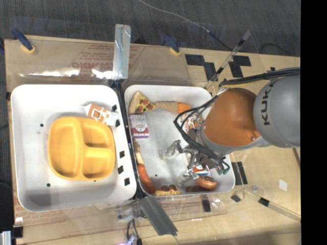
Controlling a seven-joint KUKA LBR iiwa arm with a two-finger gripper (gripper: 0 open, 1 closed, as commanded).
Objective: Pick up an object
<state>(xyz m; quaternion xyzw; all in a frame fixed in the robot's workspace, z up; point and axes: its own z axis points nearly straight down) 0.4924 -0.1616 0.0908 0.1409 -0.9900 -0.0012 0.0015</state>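
Camera view, seen from above at a slant. Two shallow white bins sit side by side on the desk (265,75); the right bin (158,137) serves as the landmark for all positions.

To its left, touching along the shared rim, is the left bin (25,137). It holds a yellow divided tray (82,148) and, at the tray's upper right corner, an orange-and-white packet (99,114) partly tucked under the tray's edge.

Inside the right bin, a toy pizza slice (140,103) lies in the upper left corner, with a tan wedge with an orange tip (171,106) just beside it along the upper wall. Below the pizza slice, against the left wall, lies a small red-and-white carton (139,126). A sausage-shaped piece (143,178) lies near the lower left corner, and small brown pieces (167,190) rest against the lower wall.

The grey arm with its orange band (232,120) reaches over the right half of the right bin. The hand (196,168) is low over the bin's lower right area, just above a red sausage-like piece (203,183) at the lower wall. Metal parts and cables crowd around the hand; whether its fingers are apart or together cannot be told, and no object is seen between them.
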